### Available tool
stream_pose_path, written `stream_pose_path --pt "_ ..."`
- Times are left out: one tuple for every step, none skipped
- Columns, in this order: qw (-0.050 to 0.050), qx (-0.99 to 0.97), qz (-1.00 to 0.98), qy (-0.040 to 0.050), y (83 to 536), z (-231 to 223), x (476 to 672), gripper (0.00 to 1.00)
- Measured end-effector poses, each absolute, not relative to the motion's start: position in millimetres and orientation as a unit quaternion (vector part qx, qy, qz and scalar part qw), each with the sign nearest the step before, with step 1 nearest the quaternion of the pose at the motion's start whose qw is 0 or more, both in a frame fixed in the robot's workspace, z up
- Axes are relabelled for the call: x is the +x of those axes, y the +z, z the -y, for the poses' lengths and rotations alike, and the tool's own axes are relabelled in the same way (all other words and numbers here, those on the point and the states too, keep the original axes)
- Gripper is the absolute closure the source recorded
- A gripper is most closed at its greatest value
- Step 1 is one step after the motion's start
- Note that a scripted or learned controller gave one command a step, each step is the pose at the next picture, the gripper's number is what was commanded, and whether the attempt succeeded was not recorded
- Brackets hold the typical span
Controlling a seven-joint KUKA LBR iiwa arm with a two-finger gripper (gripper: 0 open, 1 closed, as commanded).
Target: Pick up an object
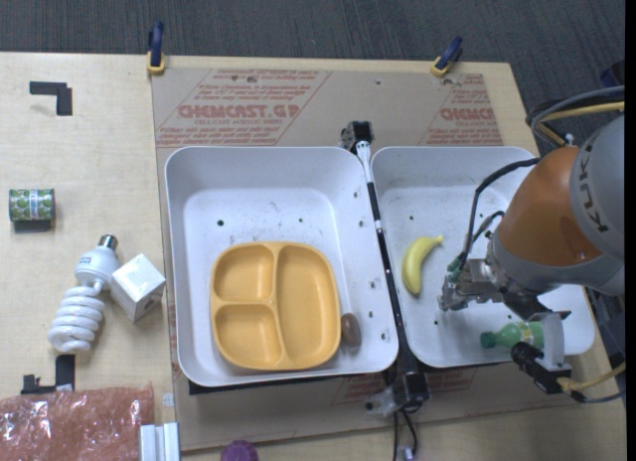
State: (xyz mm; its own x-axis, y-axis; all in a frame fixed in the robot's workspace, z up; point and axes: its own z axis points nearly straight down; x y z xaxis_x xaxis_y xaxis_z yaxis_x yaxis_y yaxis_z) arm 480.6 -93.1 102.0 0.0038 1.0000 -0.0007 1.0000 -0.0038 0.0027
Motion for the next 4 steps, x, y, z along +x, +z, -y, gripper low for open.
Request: stream_pose_path --pt "0.001 0.706 -0.708 -0.0002 92 144 553.6 1.00" --pt "0.001 0.706 -0.708 -0.0002 93 204 594.1 1.00" --pt "0.001 0.706 -0.708 -0.0002 93 204 594.1 0.00" --pt "0.000 0.707 -0.707 -0.0002 92 160 526.5 0.00"
